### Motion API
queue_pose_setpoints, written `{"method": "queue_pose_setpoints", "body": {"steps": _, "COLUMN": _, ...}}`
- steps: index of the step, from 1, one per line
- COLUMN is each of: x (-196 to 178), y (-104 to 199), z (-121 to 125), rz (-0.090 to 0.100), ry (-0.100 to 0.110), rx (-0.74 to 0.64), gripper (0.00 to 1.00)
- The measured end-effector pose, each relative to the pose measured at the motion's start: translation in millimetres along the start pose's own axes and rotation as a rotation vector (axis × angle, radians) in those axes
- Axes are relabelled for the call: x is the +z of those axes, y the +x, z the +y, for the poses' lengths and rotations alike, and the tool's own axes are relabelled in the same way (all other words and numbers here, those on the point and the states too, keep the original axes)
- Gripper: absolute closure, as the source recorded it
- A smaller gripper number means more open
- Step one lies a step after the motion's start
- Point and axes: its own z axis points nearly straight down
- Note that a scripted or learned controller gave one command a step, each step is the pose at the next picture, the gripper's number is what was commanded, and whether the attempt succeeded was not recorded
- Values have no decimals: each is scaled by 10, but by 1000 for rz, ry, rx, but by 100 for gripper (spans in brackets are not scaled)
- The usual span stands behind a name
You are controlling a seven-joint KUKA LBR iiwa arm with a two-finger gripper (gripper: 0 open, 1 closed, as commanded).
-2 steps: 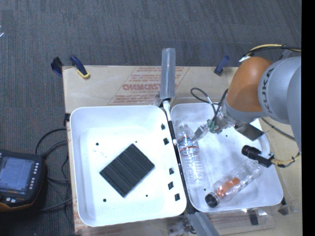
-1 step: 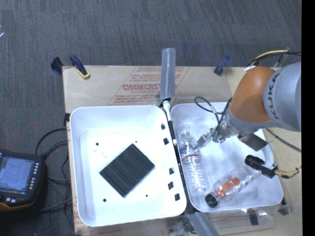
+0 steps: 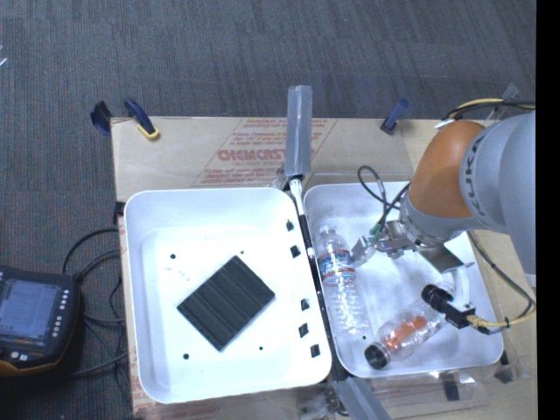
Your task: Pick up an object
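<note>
Camera view puts our gripper low in the right bin, just beside the clear water bottle; we cannot tell its state. We judge the smooth, round bottle could roll or slip. It lies lengthwise along the left wall, labelled. A second bottle lies near.

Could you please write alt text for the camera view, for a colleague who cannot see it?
A grey robot arm with an orange band reaches from the right over the right white bin, which holds a clear water bottle and a small clear bottle with orange contents. The left white bin holds a dark ribbed rectangular pad.
</note>
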Motion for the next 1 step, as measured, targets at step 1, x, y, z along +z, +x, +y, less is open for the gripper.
{"method": "queue_pose_setpoints", "body": {"steps": 1, "x": -492, "y": -269, "z": -483, "rz": 20, "ry": 17, "rx": 8, "gripper": 0}}
